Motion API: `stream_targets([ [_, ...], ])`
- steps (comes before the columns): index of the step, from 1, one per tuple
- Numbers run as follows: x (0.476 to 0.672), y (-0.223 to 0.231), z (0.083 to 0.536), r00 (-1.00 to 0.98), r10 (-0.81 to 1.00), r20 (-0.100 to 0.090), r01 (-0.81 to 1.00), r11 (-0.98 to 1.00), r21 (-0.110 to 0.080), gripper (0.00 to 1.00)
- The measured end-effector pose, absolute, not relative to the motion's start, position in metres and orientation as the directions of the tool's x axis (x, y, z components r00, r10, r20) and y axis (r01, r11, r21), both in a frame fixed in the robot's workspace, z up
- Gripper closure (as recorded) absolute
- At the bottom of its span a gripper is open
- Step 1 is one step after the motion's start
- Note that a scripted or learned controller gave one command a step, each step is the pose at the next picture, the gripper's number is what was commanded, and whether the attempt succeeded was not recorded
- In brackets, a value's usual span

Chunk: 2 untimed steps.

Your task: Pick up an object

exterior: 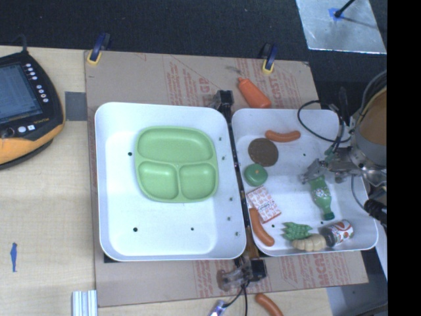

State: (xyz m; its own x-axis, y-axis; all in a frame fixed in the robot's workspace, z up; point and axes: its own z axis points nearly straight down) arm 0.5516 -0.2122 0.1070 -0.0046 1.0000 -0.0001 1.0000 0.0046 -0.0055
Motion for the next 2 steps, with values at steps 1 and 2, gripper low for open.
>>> stream_targets([
  [1, 0.552, -0.213, 0.118, -0.007, 1.0, -0.001, 1.0, 0.007, -0.005, 1.0],
  [2, 0.554, -0.139, 0.178, -0.006, 1.0, 0.0, 1.0, 0.006, -0.001, 1.0],
])
